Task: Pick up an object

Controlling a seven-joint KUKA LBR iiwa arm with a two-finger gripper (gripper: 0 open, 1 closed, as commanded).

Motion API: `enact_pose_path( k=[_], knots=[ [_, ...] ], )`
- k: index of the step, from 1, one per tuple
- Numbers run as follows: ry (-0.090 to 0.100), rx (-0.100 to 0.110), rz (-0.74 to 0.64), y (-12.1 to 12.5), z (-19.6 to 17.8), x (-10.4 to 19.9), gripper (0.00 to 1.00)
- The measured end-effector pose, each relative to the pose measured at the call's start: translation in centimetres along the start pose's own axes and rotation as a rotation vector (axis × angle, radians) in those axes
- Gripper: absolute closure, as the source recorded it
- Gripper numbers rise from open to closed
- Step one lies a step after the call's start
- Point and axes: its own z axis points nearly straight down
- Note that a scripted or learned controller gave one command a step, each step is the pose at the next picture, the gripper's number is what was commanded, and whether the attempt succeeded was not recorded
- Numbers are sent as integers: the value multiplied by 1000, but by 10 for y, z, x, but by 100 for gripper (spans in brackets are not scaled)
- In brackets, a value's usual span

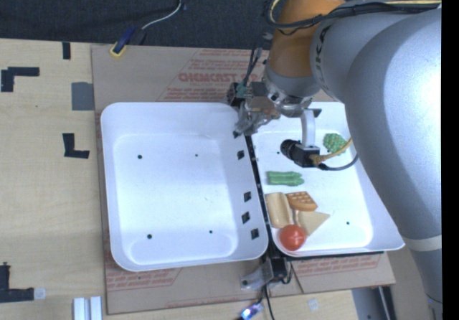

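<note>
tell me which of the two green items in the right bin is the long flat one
The green pod-shaped piece lying mid-bin, just above the tan and waffle pieces. The other green item is rounder and leafy, further back.

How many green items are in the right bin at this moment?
2. A long green pod-like piece lies near the middle of the right bin; a leafy green piece sits farther back near the arm. The arm may hide others.
</note>
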Motion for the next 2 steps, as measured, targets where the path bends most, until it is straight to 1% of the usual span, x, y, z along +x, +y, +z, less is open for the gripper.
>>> enact_pose_path(
  k=[1,2],
  knots=[
    [1,-16,-1,28,-72,10,100],
    [1,5,-6,23,80,94,100]
  ],
)
